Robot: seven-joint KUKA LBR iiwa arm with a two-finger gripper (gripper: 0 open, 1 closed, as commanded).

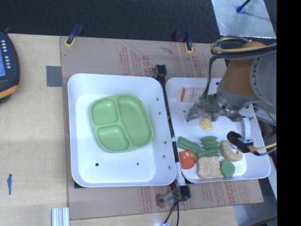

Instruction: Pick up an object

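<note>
So the whole thing hinges on one relation here: the small yellow piece [205, 124] is sitting just below and slightly right of the end effector [194, 114], going by the camera view, almost touching its tip. The end effector is seen low in the right bin [175, 91], reached in from the right by the grey arm [244, 86], and whether its tips are spread or pressed together honestly can't be told from this angle, since they blur into one dark grey wedge. Nothing is seen pinched between them. The yellow piece is roundish, so no real long axis is there to be lined up against, which probably makes the approach angle less fussy. Taking the yellow piece as the landmark: a red-and-white carton [190, 94] lies above it and a bit left, the green bean pods [201, 145] lie below it, the bread slice [209, 166] and tomato [187, 159] lie further below near the bin's front edge. Only a short shift toward the yellow piece would likely be needed. The left bin [80, 168] with the green divided plate [121, 122] is well away to the left and isn't really in play.
</note>
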